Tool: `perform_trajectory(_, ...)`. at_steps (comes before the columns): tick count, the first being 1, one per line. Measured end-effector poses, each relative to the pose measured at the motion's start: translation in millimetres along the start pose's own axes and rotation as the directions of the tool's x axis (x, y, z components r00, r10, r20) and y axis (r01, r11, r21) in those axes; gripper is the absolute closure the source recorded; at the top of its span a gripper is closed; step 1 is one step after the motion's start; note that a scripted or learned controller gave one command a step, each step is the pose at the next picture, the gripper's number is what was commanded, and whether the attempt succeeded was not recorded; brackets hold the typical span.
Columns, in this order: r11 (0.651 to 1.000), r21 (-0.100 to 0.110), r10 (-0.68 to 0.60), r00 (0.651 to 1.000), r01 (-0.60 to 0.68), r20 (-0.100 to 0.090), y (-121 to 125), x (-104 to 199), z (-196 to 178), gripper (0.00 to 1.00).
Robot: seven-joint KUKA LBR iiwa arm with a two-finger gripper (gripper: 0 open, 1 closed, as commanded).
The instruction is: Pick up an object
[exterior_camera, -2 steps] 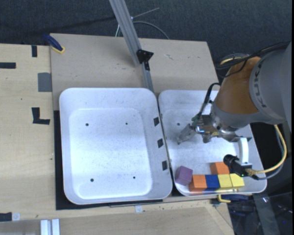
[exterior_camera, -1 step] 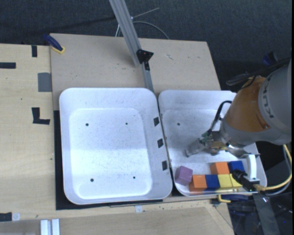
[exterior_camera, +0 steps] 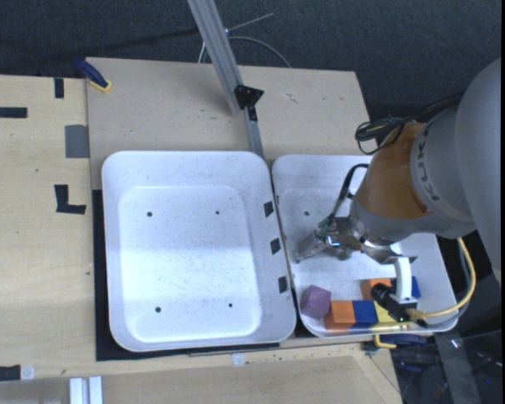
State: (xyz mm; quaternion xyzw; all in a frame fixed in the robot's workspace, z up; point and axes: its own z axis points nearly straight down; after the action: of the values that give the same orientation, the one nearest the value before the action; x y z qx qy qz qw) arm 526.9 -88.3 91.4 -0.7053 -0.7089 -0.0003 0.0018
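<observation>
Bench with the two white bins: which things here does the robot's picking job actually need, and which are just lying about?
Part of the job:
- tool
- right bin
- purple block
- orange block
- blue block

Just lying about:
- left bin
- metal pole
- blue and yellow clip

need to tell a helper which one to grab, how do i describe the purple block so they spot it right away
Look at the right-hand shallow white bin, under the grey arm with the orange band. Along its near edge lies a cluster of small coloured blocks. The purple block is the leftmost one, tilted, next to the orange block and the blue block.
</observation>
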Motion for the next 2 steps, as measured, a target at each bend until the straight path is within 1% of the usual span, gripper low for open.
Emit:
perform_trajectory(1,1.000,-0.007,-0.002,1.000,0.002,0.001,16.2,66.2,-104.5,0.00)
perform_trajectory(2,1.000,0.000,0.002,1.000,-0.002,0.003,15.1,63.3,-109.7,1.00)
